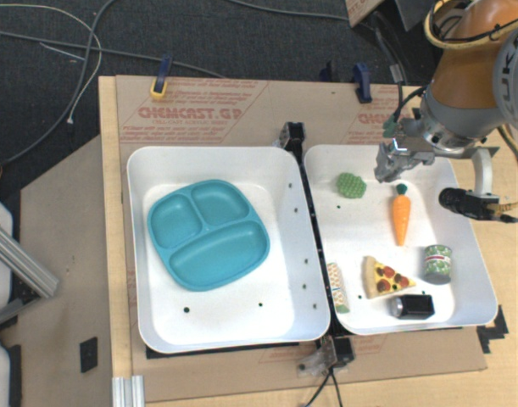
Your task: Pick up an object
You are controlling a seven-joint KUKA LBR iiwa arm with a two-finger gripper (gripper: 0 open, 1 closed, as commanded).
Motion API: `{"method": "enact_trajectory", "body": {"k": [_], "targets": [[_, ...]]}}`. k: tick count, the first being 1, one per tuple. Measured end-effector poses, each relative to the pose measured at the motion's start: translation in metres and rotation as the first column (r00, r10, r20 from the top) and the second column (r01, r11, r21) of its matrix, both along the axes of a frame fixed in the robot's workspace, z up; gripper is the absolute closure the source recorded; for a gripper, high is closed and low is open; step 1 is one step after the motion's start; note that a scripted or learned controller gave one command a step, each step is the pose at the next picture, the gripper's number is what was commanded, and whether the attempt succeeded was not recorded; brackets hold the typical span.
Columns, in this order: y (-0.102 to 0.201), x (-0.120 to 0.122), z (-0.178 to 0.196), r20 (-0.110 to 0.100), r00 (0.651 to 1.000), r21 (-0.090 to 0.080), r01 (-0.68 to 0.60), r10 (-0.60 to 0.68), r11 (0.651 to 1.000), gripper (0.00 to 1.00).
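Robotics lab test bench. Evidenced by a cardboard sheet fixed with blue clamps, two white bins joined by black clips, loose cables across dark carpet, and an industrial arm overhead.

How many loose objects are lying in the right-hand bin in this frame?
6. Green round piece at the far left, carrot beside it, small can near the right wall, pizza slice near front, black block below it, wrapped bar along the left wall. The arm may hide more.
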State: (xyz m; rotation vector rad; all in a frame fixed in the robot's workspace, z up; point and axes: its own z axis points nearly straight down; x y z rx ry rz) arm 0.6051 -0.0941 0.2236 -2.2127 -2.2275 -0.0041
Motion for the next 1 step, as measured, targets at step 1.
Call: {"method": "enact_trajectory", "body": {"k": [1], "targets": [[0.0568, 0.0152, 0.0092, 0.002, 1.000, -0.001, -0.001, 0.001, 1.000, 1.00]]}}
